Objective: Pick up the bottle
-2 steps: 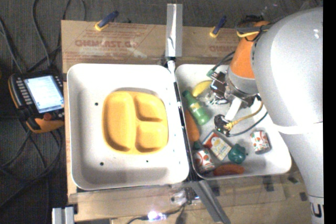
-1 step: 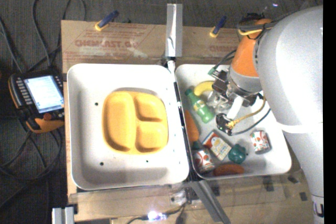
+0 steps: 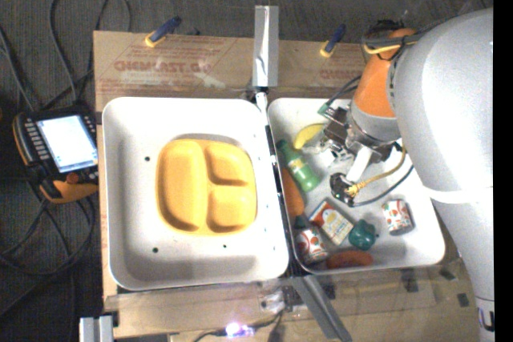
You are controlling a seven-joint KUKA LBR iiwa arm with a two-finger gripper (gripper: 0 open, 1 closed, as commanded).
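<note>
The green bottle [image 3: 298, 168] lies on its side in the right bin [image 3: 425, 248], close to the bin's left wall, with its dark cap pointing to the upper left. My gripper [image 3: 335, 138] hangs low over the middle of that bin, just right of the bottle and beside a yellow banana-like piece [image 3: 307, 136]. Nothing is visibly held. The grey arm with its orange band [image 3: 373, 94] comes in from the right and hides the bin's upper right part.
An orange carrot [image 3: 292, 193] lies right below the bottle. Two small cans [image 3: 310, 244] [image 3: 396, 215], a printed box [image 3: 333, 223], a teal object [image 3: 362, 235] and a red piece [image 3: 349, 259] crowd the bin's front. The left bin [image 3: 120, 172] holds a yellow divided tray [image 3: 208, 184].
</note>
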